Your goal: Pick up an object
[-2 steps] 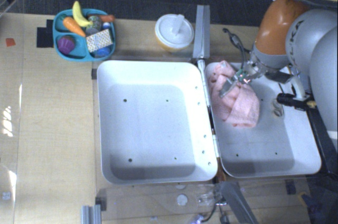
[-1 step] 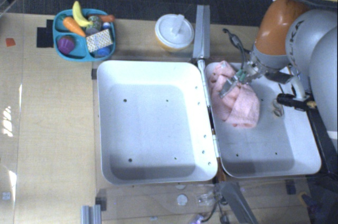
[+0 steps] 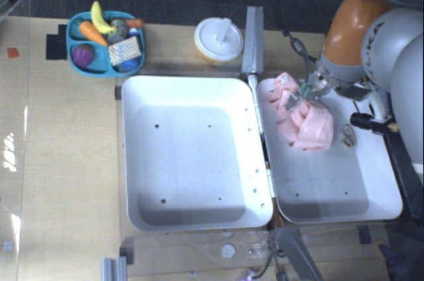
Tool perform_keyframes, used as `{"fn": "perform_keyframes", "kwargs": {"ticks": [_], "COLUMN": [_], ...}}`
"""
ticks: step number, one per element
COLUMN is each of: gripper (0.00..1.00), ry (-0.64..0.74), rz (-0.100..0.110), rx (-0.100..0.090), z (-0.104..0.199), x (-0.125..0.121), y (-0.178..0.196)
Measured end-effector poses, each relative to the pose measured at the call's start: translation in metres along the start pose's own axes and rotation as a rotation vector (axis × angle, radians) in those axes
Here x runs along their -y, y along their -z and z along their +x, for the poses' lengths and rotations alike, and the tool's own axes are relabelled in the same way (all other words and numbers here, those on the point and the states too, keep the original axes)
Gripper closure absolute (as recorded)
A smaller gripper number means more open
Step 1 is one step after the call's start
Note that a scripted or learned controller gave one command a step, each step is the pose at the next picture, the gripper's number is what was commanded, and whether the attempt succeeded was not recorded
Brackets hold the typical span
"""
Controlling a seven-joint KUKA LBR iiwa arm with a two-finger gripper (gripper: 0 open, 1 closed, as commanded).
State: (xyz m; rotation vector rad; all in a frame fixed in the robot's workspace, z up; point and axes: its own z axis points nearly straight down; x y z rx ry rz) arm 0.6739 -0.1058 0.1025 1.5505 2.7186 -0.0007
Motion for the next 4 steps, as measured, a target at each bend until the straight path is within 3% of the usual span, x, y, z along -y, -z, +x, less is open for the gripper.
{"fn": "perform_keyframes", "kwargs": {"ticks": [1, 2, 3, 4], "gripper": [1.00, 1.00, 1.00, 1.00], "ry": [0.032, 0.161, 0.168, 0.056], "rz": [0.001, 0.001, 0.003, 0.003], "rx": [-0.008, -0.009, -0.010, -0.010], "z": [0.033, 0.018, 0.030, 0.030], "x": [-0.017, -0.007, -0.010, -0.007], "y": [0.081, 0.082, 0.079, 0.079]}}
